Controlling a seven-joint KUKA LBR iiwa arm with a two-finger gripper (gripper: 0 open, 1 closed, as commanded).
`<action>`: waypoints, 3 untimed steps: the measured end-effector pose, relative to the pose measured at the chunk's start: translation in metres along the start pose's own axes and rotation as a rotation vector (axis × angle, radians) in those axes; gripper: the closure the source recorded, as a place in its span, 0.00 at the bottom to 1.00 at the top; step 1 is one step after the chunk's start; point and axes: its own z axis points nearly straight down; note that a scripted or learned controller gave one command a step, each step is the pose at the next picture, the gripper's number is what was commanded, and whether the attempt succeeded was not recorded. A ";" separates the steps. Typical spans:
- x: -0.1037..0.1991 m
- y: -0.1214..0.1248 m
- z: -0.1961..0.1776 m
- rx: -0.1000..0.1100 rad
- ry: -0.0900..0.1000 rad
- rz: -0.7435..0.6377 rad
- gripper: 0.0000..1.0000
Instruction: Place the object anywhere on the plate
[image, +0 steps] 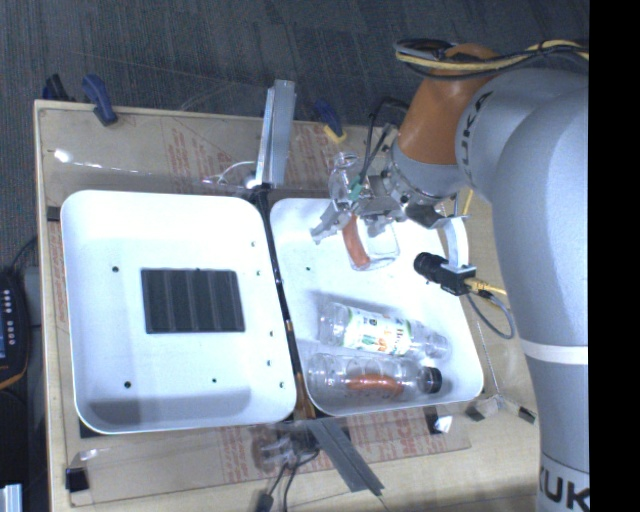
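- the small orange-red object inside a clear wrapper (358, 246) hangs at the top of the right white bin (455, 330), near that bin's far edge, directly under the arm's tooling.
- the two-finger gripper (362, 212) sits right above it, and the object looks pinched at its upper end between the metal fingers, so i'd say the jaws are closed to a narrow gap on it. the grip point is partly hidden by hardware, so that is my reading and not a certainty.
- the object seems lifted off the bin floor, though from this slant i can't be sure how high.
- lower in the same bin lie two clear plastic bottles: one with a green and white label (377, 333) in the middle, one with a black cap (372, 380) along the near edge.
- the dark ribbed rectangular plate (193, 300) rests flat in the middle of the left white bin (100, 380), well apart from the gripper, across the divider between the bins.
- step in hand, as i judge it: the pick is done or nearly so, and the carry is not yet begun.
- the next move calls for lifting clear of the bin wall, crossing to the left bin, and lowering over the plate before letting go; a loose wrapper could slip on the way.
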 end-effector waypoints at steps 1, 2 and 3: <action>0.099 -0.050 -0.058 -0.003 -0.001 0.002 1.00; 0.151 -0.059 -0.001 0.001 -0.003 0.046 1.00; 0.150 -0.059 -0.001 0.000 -0.003 0.046 0.00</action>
